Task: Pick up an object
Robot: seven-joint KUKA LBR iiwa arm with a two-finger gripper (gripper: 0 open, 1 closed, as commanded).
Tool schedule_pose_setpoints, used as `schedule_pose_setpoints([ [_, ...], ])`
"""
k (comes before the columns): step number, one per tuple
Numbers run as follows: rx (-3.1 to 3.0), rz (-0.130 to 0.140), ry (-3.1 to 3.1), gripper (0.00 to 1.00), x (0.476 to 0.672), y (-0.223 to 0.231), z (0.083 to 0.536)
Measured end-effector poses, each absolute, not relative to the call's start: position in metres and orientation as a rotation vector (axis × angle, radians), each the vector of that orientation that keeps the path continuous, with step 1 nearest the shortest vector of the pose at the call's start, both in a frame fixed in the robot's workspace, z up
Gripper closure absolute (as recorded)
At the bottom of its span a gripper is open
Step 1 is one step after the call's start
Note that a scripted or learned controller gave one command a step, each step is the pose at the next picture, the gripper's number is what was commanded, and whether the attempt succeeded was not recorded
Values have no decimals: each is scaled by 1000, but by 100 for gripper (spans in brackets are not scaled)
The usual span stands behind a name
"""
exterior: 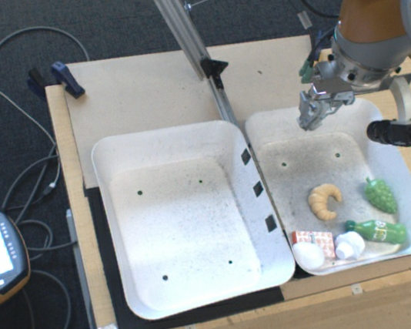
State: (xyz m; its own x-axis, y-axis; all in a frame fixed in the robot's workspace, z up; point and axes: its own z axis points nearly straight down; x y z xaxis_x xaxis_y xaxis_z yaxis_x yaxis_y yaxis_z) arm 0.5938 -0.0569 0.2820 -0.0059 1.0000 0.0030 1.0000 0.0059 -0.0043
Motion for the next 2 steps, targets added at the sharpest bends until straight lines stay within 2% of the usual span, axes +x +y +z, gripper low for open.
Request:
schedule_pose_setpoints([
  [1,-2210,2,-2225,100,582,-2,263],
  [2,-2210,1,-2226,100,562,49,264],
])
